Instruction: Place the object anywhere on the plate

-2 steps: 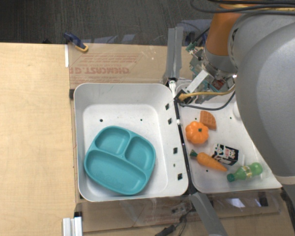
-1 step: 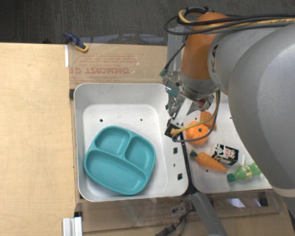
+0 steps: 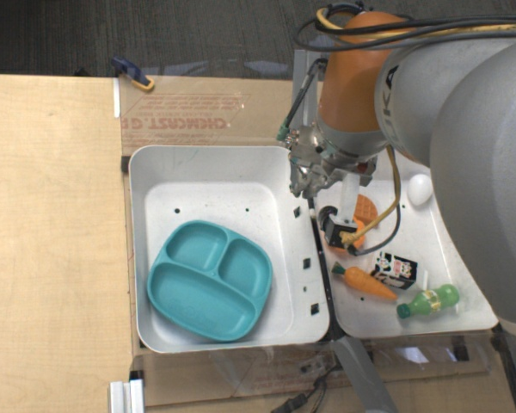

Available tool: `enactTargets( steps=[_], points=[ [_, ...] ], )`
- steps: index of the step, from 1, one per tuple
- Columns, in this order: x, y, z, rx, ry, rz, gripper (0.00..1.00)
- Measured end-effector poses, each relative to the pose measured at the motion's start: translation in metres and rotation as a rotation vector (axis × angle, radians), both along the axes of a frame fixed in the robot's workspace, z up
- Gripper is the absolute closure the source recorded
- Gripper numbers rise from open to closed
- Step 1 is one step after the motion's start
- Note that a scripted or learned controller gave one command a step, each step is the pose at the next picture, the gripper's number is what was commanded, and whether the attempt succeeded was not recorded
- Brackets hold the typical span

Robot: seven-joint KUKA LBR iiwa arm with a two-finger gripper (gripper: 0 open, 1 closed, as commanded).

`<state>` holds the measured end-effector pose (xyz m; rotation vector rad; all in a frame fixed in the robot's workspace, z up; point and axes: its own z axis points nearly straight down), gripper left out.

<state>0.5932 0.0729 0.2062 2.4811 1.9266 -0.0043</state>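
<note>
The teal plate (image 3: 189, 304), split into three wells, lies flat in the left bin (image 3: 146, 231), toward the near left part of its floor. The arm (image 3: 464, 127) reaches in from the right of the plate, its orange band (image 3: 357, 67) high above and beyond it. The gripper (image 3: 305, 183) hangs up and to the right of the plate, right at the wall where the two bins meet. From where I stand I cannot tell whether it is open or closed, and I cannot make out anything held in it.

The loose things all lie right of the plate, in the right bin (image 3: 439, 248). A carrot (image 3: 368, 284) lies closest to the plate, level with its middle, tilted with its green end toward the plate. Just past it is a black-and-white packet (image 3: 396, 270), and farther right again a green bottle (image 3: 428, 302) lies on its side. Higher up, level with the gripper, sit an orange piece (image 3: 365, 209) and, farther from the plate, a white egg (image 3: 420, 189) beside the arm.
</note>
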Motion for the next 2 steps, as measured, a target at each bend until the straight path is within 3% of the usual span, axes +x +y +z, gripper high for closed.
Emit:
enactTargets(
  steps=[1, 2],
  points=[
    [-0.017, 0.03, -0.102, 0.001, 0.003, 0.179, 1.0],
    [-0.056, 0.119, -0.105, 0.001, -0.008, 0.407, 1.0]
  ],
)
